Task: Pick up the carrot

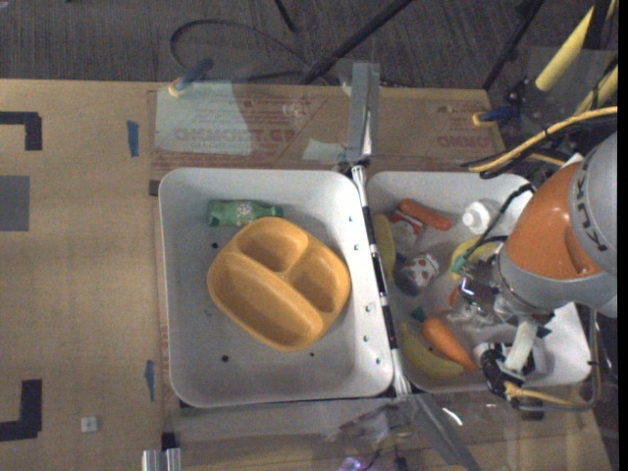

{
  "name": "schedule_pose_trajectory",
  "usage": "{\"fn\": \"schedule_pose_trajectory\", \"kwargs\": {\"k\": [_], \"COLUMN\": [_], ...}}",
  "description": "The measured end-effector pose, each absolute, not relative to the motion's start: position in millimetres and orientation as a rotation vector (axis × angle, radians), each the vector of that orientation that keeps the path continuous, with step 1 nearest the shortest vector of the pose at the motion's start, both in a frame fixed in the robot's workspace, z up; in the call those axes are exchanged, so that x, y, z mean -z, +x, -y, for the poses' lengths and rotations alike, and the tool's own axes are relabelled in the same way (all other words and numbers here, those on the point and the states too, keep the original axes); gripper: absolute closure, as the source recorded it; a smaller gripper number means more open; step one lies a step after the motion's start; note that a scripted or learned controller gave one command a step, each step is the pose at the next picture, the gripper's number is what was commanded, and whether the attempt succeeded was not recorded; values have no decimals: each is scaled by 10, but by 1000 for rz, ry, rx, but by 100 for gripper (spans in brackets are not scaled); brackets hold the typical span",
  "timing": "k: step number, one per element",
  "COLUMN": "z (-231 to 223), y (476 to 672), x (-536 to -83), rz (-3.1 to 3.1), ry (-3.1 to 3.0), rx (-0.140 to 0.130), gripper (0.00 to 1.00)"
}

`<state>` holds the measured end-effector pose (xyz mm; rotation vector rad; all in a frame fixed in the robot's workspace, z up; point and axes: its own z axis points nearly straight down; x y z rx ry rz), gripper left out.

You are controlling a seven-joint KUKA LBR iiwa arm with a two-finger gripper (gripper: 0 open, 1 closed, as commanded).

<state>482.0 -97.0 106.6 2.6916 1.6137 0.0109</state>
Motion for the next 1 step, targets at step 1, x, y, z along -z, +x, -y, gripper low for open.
{"fn": "schedule_pose_trajectory", "kwargs": {"k": [1], "z": [600], "y": [5319], "x": [-1846], "rz": [-1448], "ry": [2789], "rx": [1], "gripper": [100]}}
